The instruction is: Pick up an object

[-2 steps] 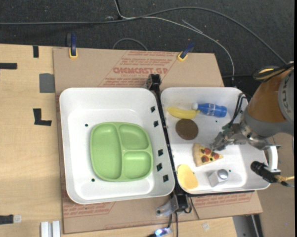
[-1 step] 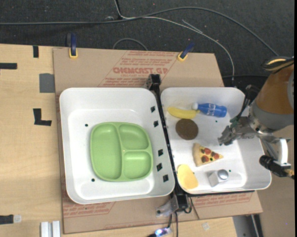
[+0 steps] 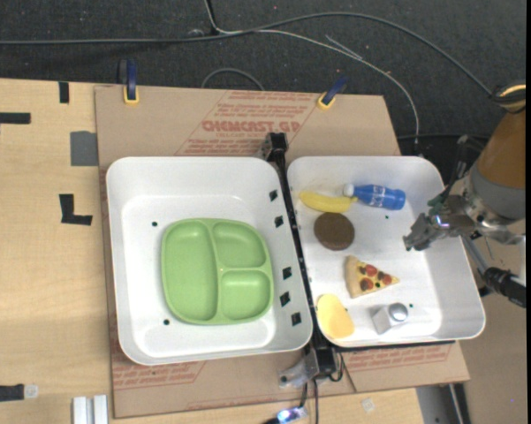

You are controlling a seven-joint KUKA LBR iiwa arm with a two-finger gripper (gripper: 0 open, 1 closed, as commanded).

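Now | step: approach, nothing held | gripper point(image 3: 417, 237) at right bin's point(image 3: 442, 325) right edge, fingers' state unclear | next: descend over pizza slice point(image 3: 367, 277), left of gripper

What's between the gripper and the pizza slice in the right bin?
Nothing visible. The gripper sits over the right bin's right side; bare white floor lies between it and the pizza slice. The brown disc, blue bottle and grey block lie off that line.
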